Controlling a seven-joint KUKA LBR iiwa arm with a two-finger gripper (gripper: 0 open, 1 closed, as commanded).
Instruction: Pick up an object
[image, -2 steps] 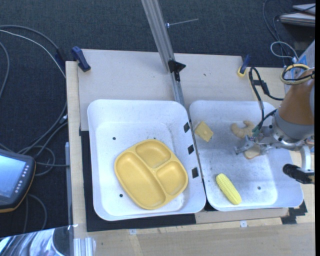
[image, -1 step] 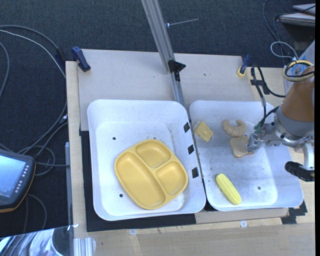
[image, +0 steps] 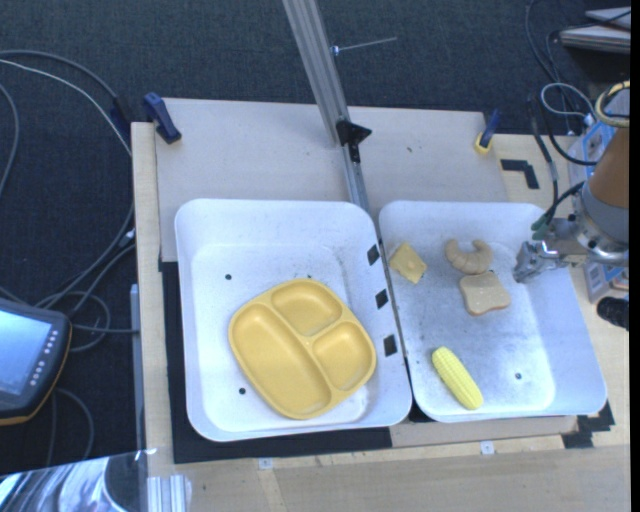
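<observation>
Bench-top holds two white bins; over the right bin (image: 560, 330) hangs the gripper (image: 530, 262), carrying nothing. Nearest it lies the tan toast piece (image: 484, 294), just beside. Approach step, I judge: next it must descend over that piece.

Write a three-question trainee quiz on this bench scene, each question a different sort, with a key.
1. True or false: the yellow divided plate lies in the left bin.
2. Which item in the right bin lies nearest the camera view's bottom edge? A) corn cob B) cheese wedge C) croissant
3. Fill in: the gripper hovers at the right bin's ____ side.

Key: 1 true; 2 A; 3 right.
</observation>
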